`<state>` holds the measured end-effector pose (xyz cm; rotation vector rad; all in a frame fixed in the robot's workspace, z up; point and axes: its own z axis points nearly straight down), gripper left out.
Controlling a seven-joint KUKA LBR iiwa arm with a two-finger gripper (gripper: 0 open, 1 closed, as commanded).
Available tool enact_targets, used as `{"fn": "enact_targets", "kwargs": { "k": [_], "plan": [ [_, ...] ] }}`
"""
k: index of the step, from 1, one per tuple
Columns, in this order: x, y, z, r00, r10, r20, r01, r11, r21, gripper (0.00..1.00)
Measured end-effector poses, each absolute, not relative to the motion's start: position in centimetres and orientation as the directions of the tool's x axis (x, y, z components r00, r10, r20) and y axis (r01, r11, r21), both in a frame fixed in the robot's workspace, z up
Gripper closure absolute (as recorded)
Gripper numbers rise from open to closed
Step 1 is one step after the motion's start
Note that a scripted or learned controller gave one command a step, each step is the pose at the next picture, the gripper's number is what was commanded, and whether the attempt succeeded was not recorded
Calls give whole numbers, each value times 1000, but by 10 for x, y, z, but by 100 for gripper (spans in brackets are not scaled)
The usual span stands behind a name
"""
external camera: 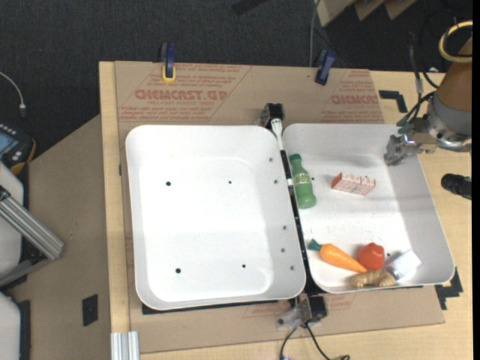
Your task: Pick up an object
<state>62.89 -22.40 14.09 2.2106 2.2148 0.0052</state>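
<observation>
The tool (pixel 396 150) hangs at the far right corner of the right bin (pixel 427 201), just inside its rim, with the grey arm (pixel 454 111) coming in over that edge. Whether it is released or clenched I cannot tell from here, and nothing shows in its grip. The nearest thing to pick is the small red and white box (pixel 353 184), lying flat toward the middle of the bin, a little nearer me and toward the left bin (pixel 142 201) from the tool, its long side running roughly across the bin. The green bottle (pixel 303 182) lies along the bin's left wall, further off. The carrot (pixel 337 256), the red piece (pixel 371 256) and the ginger root (pixel 371 279) crowd the near edge, well apart from the tool
</observation>
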Motion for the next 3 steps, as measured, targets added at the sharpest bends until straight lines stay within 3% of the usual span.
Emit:
{"fn": "enact_targets", "kwargs": {
  "k": [3],
  "plan": [
    [630,-226,172,-1,1000,-12,1000,2,20,100]
  ]
}}
